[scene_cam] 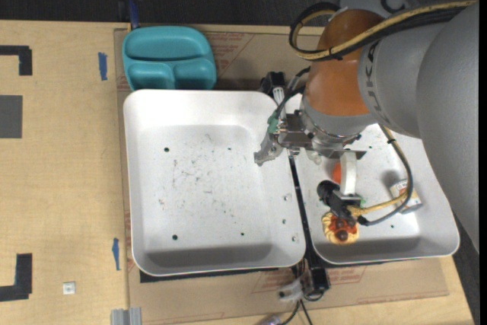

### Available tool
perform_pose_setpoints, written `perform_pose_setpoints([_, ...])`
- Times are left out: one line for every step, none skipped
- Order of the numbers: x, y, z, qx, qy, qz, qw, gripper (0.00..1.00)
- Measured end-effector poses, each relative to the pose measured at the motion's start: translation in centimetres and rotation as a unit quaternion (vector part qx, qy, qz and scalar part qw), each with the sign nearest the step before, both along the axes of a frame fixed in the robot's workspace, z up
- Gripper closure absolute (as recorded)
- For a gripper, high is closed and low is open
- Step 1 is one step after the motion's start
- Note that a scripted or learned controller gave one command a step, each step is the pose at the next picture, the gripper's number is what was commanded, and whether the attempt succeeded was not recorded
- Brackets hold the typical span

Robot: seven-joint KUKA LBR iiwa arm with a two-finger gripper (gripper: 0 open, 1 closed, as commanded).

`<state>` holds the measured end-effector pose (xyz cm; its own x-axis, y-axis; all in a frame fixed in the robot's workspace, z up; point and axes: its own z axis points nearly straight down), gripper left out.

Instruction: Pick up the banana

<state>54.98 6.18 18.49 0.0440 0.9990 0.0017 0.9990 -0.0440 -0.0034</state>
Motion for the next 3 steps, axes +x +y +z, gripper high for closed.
perform_pose_setpoints([-7.1,8.4,-4.4,-0.0006,0.000,0.045,0.9990,0.00])
perform_pose_setpoints([-7.0,8.4,-3.4,-0.0003,-0.001,0.043,0.9991,1.00])
perform_pose_setpoints([-7.0,14.2,-9.9,0.0001,-0.002,0.133,0.9912,1.00])
